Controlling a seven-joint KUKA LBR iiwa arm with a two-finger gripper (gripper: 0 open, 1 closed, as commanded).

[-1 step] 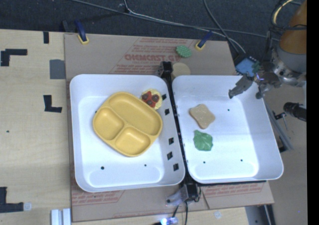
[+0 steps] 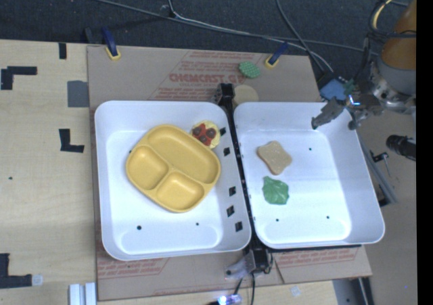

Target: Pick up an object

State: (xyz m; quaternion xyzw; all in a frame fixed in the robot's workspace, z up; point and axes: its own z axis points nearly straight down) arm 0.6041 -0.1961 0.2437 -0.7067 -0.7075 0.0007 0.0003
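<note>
Two white bins sat side by side on the bench; the right bin held a tan toast piece lying flat, long axis running diagonally, above a green leaf. At its far-right rim hovered the gripper, jaws apparently spread; a centred descent across the toast's narrower width looked wisest

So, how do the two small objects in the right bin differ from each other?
The tan toast-like piece is light brown with squarish corners; the green piece is bright green with a ruffled, leaf-like outline. The tan piece lies farther up in the right bin; the green piece sits just below it. Both lie flat and are similar in size.
</note>
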